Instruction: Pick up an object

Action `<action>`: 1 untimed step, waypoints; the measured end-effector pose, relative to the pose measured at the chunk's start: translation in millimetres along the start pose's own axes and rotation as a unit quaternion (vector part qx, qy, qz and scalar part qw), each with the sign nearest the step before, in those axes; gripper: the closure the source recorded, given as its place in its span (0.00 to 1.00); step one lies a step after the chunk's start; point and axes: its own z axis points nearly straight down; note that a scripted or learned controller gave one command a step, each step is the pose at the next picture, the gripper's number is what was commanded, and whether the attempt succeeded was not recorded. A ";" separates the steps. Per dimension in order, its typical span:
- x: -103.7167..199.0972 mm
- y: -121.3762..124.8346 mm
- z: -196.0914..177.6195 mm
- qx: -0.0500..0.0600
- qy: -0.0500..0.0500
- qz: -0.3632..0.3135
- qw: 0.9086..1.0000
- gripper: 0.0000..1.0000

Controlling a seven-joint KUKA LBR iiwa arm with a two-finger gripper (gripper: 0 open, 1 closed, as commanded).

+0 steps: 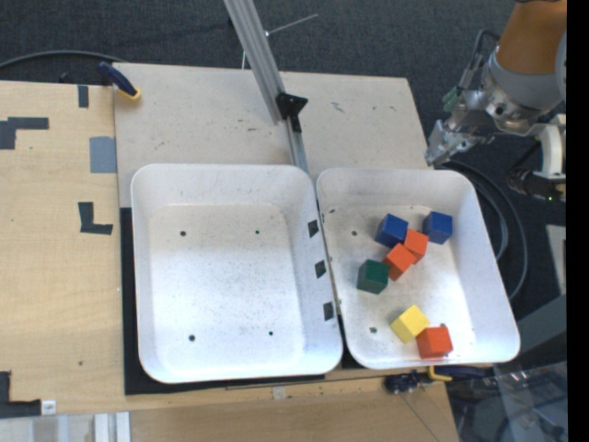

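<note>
The gripper (440, 150) hangs just outside the right bin's (479, 212) far corner — nothing seen in it, and how it's set I can't tell. Inside that bin: two blue cubes (392, 229) at the far side, two orange ones (401, 259) just nearer, a green cube (373, 276) beside them — yellow (409, 322) and red (434, 341) near the front rim.

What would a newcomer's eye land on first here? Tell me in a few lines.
First, the cluster of small coloured cubes in the right white bin: two blue cubes, two orange cubes, a dark green cube, a yellow cube and a red-orange cube. Next, the grey arm with its orange band at the upper right, its gripper above that bin's far corner.
</note>
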 end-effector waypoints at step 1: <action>58.9 -13.8 3.3 0.001 0.001 -0.003 1.000 1.00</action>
